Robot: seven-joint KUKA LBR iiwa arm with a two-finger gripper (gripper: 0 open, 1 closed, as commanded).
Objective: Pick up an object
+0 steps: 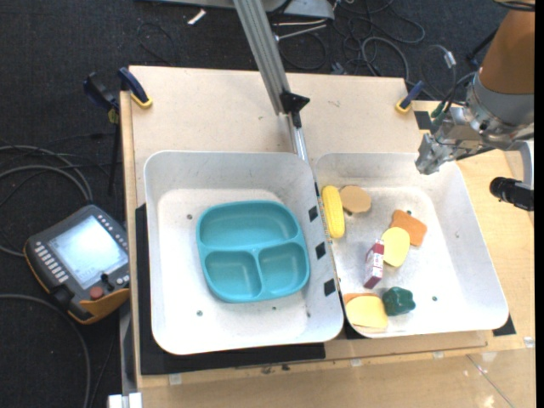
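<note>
Your pincer (427, 161) hovers above the right white bin's (476, 253) far corner; its grip I cannot tell. Nothing's lifted yet.

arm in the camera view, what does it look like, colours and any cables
The arm is a rounded body with a broad orange-brown band above a pale grey wrist. Below that sits a grey metal gripper with angular parts. Thin dark cables loop beside the wrist. No markings can be read at this size.
</note>
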